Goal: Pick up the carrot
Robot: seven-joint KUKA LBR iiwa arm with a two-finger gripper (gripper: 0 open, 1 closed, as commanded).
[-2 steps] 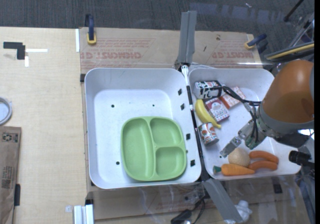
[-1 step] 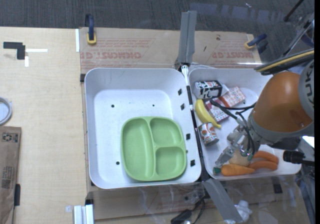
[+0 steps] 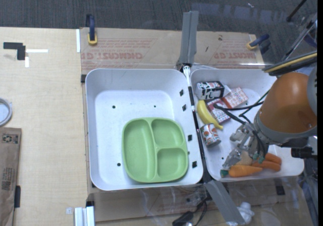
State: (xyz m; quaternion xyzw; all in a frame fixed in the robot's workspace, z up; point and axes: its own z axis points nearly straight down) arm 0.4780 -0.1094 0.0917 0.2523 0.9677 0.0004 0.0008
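The carrot (image 3: 246, 170) is orange and lies flat along the front wall of the right bin (image 3: 262, 74). A second orange piece (image 3: 273, 162) lies just behind its right end. My gripper (image 3: 238, 152) hangs low over the bin, right above the carrot's left half. The arm's orange band (image 3: 290, 104) rises behind it and hides the bin's right part. Nothing in the view tells whether the gripper touches the carrot.
The right bin also holds a yellow banana (image 3: 204, 113), a small can (image 3: 210, 135), a black-and-white carton (image 3: 209, 89) and red-and-white packets (image 3: 234, 99). A green divided plate (image 3: 155, 149) lies in the left bin (image 3: 101, 119). Clamps hold cardboard behind the bins.
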